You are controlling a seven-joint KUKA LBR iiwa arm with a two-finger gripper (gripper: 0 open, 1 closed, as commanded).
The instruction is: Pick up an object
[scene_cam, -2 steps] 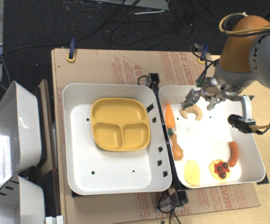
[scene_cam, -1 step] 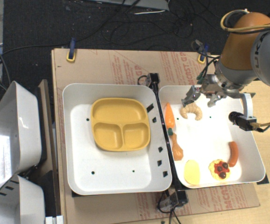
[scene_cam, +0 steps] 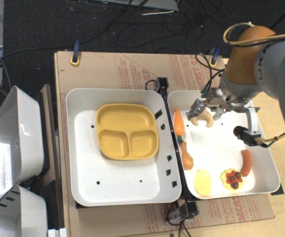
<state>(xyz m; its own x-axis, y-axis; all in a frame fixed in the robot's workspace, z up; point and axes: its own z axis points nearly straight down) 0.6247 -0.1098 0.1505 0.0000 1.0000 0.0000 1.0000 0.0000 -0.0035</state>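
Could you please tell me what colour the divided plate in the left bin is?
The divided plate is yellow, seen clearly in the camera view.

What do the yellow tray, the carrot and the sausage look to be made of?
Yellow tray: likely moulded plastic, matte, with an even colour and rounded compartment walls. Carrot: seems plastic toy food, smooth, uniformly orange. Sausage: probably plastic or rubber, with a slight sheen and a flat red-orange colour. All are too small to be sure.

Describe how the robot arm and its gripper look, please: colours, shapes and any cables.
The arm is thick, rounded and grey, with a glossy orange band above the wrist. A thin yellowish cable loops over that band. The gripper is a small grey metal assembly with dark parts and thin wires around it.
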